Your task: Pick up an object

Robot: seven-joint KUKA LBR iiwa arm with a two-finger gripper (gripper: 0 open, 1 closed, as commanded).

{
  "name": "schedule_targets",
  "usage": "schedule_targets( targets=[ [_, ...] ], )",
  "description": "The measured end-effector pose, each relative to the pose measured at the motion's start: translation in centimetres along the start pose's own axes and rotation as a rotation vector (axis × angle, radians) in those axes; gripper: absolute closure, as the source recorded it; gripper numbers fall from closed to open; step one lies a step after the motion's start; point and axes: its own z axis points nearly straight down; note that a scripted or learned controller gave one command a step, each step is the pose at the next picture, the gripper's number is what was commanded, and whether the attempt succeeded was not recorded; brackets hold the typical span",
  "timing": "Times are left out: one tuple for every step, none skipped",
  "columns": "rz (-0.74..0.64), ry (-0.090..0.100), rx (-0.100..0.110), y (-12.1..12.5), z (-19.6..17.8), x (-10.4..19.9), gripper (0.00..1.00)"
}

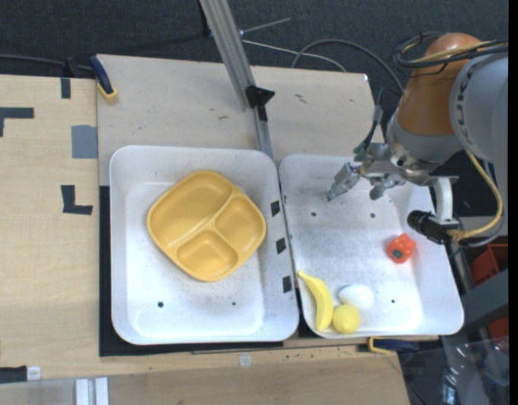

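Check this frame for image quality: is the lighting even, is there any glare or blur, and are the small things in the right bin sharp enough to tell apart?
Camera view: lighting is flat and even, shadows faint; the white bins look bright but keep their speckles; mild softness overall; banana, white egg, yellow ball and red piece stay distinct; gripper edges slightly soft.

Blue-handled clamp (104,78) with yellow tip (bench's far left corner).

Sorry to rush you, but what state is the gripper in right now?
Gripper: jaws open, holding nothing, above the right bin, apart from the items in it.
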Motion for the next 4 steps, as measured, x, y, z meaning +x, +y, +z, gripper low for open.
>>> schedule_targets(
  targets=[
    [-0.001,0.001,-0.001,-0.5,4.6,0.6,0.0],
    [-0.001,-0.001,-0.005,-0.5,9.9,0.6,0.0],
    [-0.002,0.002,-0.004,-0.5,8.7,0.7,1.0],
    [0.0,0.0,-0.01,-0.5,4.5,0.7,1.0]
  ],
)
